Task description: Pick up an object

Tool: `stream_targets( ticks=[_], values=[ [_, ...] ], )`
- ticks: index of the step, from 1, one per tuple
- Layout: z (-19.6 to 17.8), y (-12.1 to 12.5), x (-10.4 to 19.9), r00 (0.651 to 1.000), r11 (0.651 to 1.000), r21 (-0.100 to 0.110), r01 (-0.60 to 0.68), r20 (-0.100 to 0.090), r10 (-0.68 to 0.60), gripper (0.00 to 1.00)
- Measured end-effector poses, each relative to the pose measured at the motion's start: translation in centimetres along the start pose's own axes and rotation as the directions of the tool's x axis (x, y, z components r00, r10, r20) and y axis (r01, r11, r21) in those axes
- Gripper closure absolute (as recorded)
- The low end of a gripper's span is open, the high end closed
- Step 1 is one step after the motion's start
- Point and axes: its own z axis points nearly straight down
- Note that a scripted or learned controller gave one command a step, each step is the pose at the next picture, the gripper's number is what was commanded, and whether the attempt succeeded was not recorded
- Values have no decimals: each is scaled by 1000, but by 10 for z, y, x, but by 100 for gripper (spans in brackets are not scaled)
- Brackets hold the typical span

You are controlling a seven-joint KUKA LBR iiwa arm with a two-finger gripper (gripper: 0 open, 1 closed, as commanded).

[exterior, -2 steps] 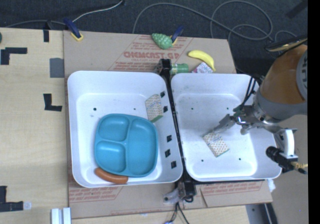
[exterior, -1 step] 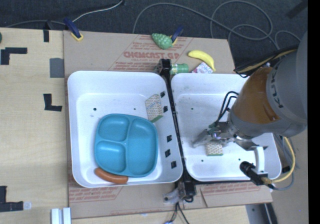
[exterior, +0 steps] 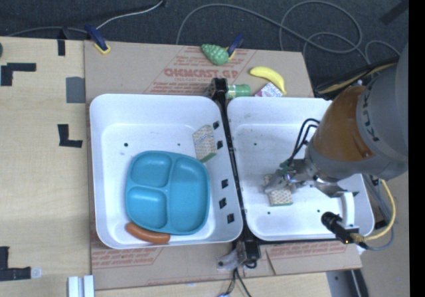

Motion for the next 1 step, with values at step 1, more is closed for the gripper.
stream_targets(
  ticks=[1],
  values=[
    [-88, 37, 80, 1000, 1000, 4, 3, -4, -3, 100]
  ],
)
